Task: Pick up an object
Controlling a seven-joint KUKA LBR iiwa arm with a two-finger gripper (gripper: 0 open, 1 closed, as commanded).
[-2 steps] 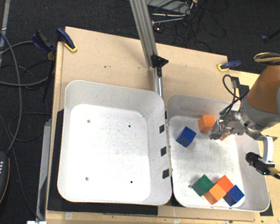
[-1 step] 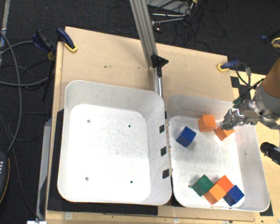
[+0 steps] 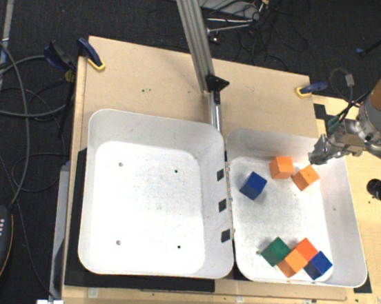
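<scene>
Six blocks in the right-hand bin, gripper at its far edge.

Nearest the camera, a cluster sits in the right bin (image 3: 348, 224) by its front rim: a green block (image 3: 276, 251), an orange block (image 3: 305, 250) and a second orange block (image 3: 291, 263) touching it, and a dark blue block (image 3: 318, 265) beside them. Farther back lies a lone blue block (image 3: 253, 185), then an orange cube (image 3: 281, 167) and a tilted orange cube (image 3: 305, 177), close together. The gripper (image 3: 320, 155) hangs just beyond that tilted cube; whether it is parted or closed I cannot tell, and nothing shows in its grasp. The left bin (image 3: 95, 191) is white and speckled. Both rest on a tan board (image 3: 151, 80) with blue clamps (image 3: 89, 51) at its far corners; beyond, a metal pole (image 3: 192, 30) and cables (image 3: 17, 90) cross dark floor.
</scene>
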